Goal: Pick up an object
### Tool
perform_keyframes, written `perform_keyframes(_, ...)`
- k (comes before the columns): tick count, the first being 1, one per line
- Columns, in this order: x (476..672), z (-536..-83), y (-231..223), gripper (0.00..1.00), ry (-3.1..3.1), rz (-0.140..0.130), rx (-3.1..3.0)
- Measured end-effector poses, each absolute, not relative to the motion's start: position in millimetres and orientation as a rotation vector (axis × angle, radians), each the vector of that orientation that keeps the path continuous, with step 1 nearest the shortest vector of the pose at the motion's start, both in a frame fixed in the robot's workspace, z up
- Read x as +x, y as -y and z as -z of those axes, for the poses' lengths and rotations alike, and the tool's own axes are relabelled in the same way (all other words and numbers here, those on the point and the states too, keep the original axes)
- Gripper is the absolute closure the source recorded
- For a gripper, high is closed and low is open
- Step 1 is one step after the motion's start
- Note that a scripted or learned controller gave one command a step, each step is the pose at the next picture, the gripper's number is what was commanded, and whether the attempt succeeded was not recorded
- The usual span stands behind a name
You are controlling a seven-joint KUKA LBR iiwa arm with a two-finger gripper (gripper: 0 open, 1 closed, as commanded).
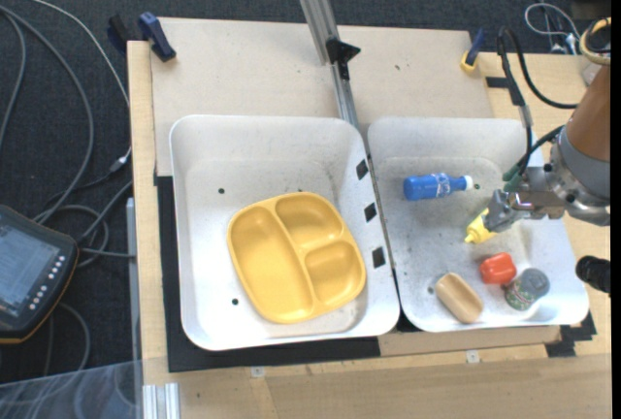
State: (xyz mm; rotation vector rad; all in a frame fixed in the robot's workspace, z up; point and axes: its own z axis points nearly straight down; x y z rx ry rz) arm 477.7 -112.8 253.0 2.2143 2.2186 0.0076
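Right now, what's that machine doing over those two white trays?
A robot arm reaches in over the right bin, its gripper hovering just above a small yellow object. Whether it has hold of it is not clear. Lying loose in that bin are a blue bottle, a red object, a tan bun-like piece and a small dark round can. The left bin holds a yellow divided plate.

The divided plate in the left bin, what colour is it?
Yellow; the divided plate shows in the camera view.
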Motion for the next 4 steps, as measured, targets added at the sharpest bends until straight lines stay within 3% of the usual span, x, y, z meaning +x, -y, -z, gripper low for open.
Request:
perform_keyframes(1,492.1,-246.8,71.4,1.0,-2.227,-0.003,2.215)
perform_keyframes(2,519.2,-244.0,30.5,1.0,-2.228,-0.004,2.214)
perform_keyframes(4,547.2,-226.6,-71.9,1.0,-2.229,-0.003,2.215)
